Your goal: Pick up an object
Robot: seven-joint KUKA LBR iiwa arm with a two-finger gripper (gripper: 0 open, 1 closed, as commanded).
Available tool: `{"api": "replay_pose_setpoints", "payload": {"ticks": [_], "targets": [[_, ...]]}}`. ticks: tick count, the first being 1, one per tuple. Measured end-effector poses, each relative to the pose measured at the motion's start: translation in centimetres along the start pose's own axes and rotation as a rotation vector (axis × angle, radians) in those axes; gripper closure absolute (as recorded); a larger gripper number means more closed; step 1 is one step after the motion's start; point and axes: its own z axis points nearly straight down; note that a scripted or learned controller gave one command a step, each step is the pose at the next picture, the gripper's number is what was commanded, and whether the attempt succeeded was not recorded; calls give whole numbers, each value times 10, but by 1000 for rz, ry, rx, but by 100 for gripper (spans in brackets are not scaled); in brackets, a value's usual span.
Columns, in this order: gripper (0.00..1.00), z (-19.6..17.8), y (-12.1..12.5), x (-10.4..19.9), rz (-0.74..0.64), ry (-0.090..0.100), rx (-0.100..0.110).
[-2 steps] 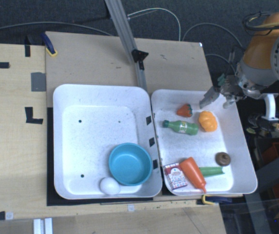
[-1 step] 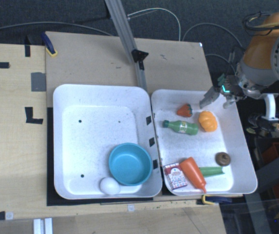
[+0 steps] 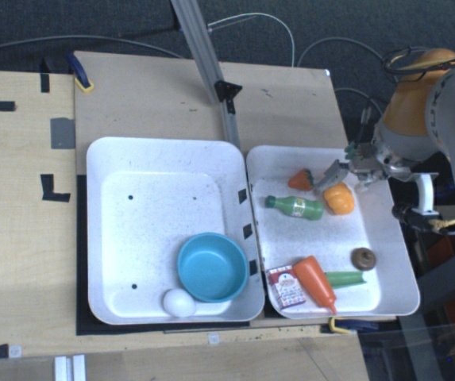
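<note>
My gripper (image 3: 345,182) hangs over the upper part of the right bin (image 3: 394,292), its two fingers spread open. An orange fruit (image 3: 339,201) lies just below the fingertips, close to them but not gripped. One grey finger (image 3: 326,177) slants down to the left, toward a small red-orange piece (image 3: 299,181). A green bottle (image 3: 294,206) lies on its side left of the orange. Near the bin's front are an orange-red carrot (image 3: 315,282) with a green top, a red carton (image 3: 287,287) and a small brown ring (image 3: 363,258).
The left bin (image 3: 108,213) holds a blue bowl (image 3: 211,266) and a white ball (image 3: 179,302) at its front. A grey pole (image 3: 203,46) slants across the bench behind the bins. Cables trail over the dark floor at the back.
</note>
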Motion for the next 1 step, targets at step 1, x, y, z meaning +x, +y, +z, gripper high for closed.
{"api": "replay_pose_setpoints", "payload": {"ticks": [1], "targets": [[0,48,0,1,-1,-2,-5]]}}
